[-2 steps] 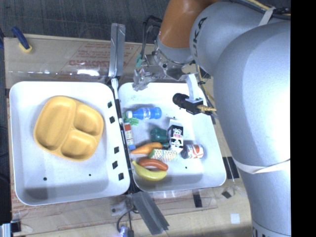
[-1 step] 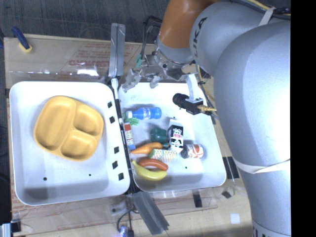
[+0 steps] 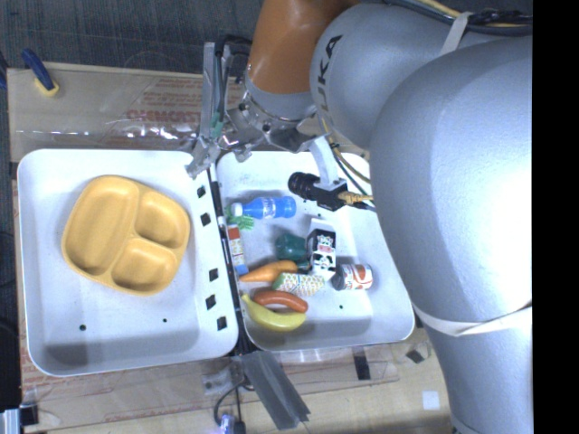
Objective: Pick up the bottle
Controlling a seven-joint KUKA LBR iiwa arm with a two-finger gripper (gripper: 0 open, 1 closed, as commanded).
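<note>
- On your left, the left bin (image 3: 36, 333) holds a yellow divided tray (image 3: 127, 233).
- The gripper (image 3: 201, 156) hangs over the rim between the bins; you cannot tell how it is set.
- The bottle (image 3: 262, 209) lies on its side in the right bin (image 3: 389, 306), just right of and below the gripper, apart from it.
- A banana (image 3: 271, 317) lies nearer the front.

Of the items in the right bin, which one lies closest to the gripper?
The blue bottle, lying on its side at the bin's far end, just below the gripper. The carrot, banana and can lie farther toward the near end.
</note>
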